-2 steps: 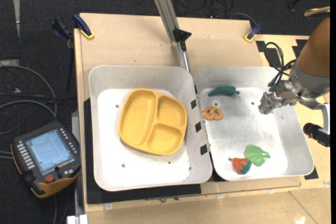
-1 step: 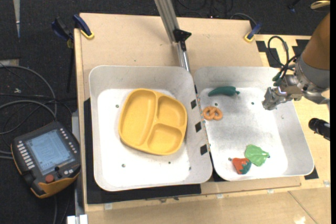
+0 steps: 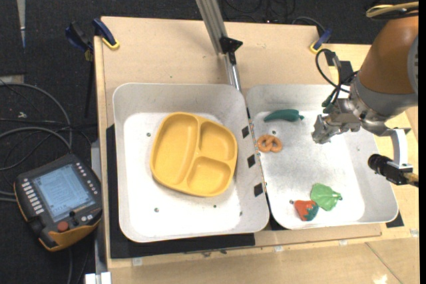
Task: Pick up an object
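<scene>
In the right bin point(image 3: 353, 163) lie a dark green pepper-like piece point(image 3: 284, 116) at the back, an orange pretzel point(image 3: 269, 143) near the left wall, and a light green leafy piece point(image 3: 325, 197) beside a red strawberry-like piece point(image 3: 306, 209) at the front. My gripper point(image 3: 323, 130) hangs over the right bin's back middle, right of the pepper and pretzel and apart from both. I see nothing between its fingers.
The left bin point(image 3: 133, 143) holds a yellow divided plate point(image 3: 194, 153). A metal pole point(image 3: 208, 0) slants down to the bins' shared edge. A teach pendant point(image 3: 56, 199) lies off the bench at the left. Clamps point(image 3: 105, 33) sit at the bench's back corners.
</scene>
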